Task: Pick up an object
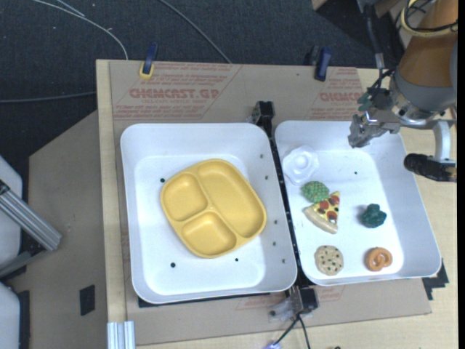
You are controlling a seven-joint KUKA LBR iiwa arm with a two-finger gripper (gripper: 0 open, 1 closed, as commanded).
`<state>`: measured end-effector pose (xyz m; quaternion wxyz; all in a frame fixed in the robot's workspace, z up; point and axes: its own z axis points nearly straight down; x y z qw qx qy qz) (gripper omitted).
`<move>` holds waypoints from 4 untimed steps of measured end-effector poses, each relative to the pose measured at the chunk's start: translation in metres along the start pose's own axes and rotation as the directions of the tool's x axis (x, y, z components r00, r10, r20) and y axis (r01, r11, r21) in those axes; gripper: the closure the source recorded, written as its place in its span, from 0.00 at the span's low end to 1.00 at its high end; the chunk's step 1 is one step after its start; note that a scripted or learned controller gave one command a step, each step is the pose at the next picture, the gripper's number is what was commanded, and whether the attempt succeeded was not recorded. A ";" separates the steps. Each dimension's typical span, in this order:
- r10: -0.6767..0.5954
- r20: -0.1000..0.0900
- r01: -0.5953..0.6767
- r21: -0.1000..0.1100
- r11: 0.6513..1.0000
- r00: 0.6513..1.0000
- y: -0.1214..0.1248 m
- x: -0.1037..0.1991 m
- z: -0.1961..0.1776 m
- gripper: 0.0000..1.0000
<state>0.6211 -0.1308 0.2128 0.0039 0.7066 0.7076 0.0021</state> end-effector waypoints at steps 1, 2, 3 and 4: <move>-0.005 -0.003 0.005 0.004 1.000 1.000 0.013 0.059 -0.011 1.00; -0.005 -0.004 0.005 0.005 1.000 1.000 0.018 0.121 -0.018 1.00; -0.004 -0.003 0.004 0.005 1.000 1.000 0.028 0.165 -0.021 1.00; -0.003 -0.003 0.003 0.006 1.000 1.000 0.032 0.208 -0.013 1.00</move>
